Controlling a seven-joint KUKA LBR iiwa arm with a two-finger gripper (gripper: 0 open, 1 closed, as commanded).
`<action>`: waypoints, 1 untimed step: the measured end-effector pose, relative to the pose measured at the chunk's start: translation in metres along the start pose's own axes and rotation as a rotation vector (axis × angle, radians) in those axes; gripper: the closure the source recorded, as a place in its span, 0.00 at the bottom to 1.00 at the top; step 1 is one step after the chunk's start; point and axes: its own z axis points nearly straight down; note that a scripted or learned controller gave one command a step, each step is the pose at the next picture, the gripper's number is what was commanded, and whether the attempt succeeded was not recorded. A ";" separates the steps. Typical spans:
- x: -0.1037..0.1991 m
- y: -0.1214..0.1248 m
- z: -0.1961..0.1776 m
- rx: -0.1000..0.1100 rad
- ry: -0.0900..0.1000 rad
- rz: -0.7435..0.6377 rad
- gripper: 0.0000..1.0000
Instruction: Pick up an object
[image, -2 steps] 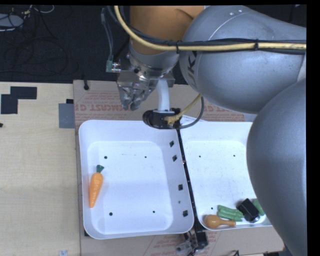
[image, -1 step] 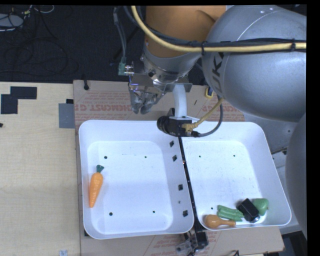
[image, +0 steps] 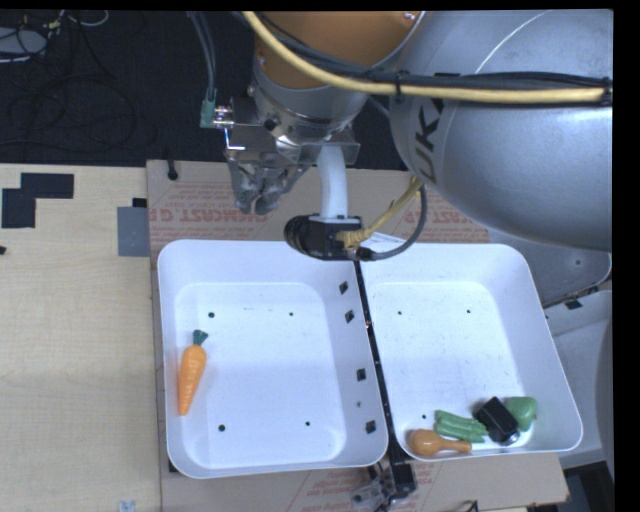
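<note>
Down at the near corner of the right bin (image: 548, 330) a yellow pear-shaped piece (image: 437, 443), green bean (image: 461, 427) and black block (image: 497, 419) huddle touching, while the carrot (image: 191, 373) lies alone in the left bin (image: 165, 300), so the gripper (image: 262, 192), high over the far rim with its grip state hidden from me, may well nudge that cluster or catch the wall.
</note>
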 end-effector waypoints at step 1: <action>-0.002 0.017 -0.114 -0.009 0.002 0.000 1.00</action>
